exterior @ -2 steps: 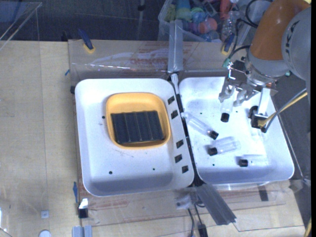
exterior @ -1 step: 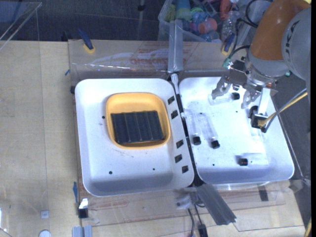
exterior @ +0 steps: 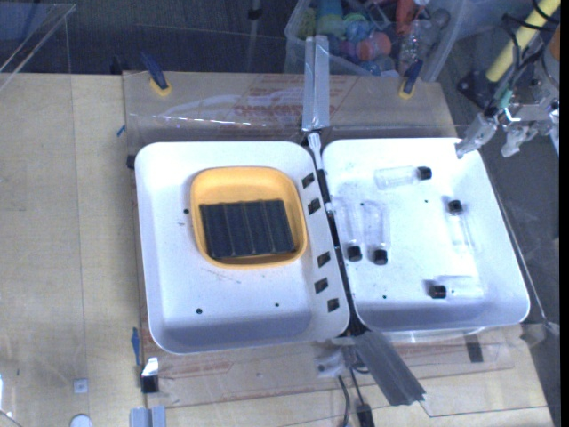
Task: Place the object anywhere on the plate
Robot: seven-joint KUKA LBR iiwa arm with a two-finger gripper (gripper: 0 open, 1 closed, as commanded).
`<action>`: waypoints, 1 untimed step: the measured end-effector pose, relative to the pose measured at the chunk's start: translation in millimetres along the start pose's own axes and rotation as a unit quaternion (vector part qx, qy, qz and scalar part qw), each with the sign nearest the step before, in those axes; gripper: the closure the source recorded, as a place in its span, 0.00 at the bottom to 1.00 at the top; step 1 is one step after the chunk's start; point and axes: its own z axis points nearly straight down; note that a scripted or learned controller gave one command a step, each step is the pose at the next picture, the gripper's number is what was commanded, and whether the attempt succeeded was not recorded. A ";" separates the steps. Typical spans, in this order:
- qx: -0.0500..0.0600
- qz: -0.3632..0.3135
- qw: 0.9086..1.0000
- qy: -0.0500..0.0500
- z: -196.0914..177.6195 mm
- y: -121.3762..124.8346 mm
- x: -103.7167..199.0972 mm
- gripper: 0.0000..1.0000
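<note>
On the yellow plate (exterior: 247, 185), an unlabelled black slab (exterior: 247, 228).

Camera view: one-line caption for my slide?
Yellow plate in left bin; clear vials scattered in right bin; gripper outside.

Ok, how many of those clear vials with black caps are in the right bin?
5. One vial lies near the back, one by the right wall, two stand side by side near the divider, and one lies at the front right. Being transparent, another could escape notice.

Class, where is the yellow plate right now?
The yellow plate sits in the left bin, holding a dark ribbed block, across the divider from the clear vials.
</note>
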 end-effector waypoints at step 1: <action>-0.002 0.000 1.000 -0.001 -10.6 0.8 -0.4 1.00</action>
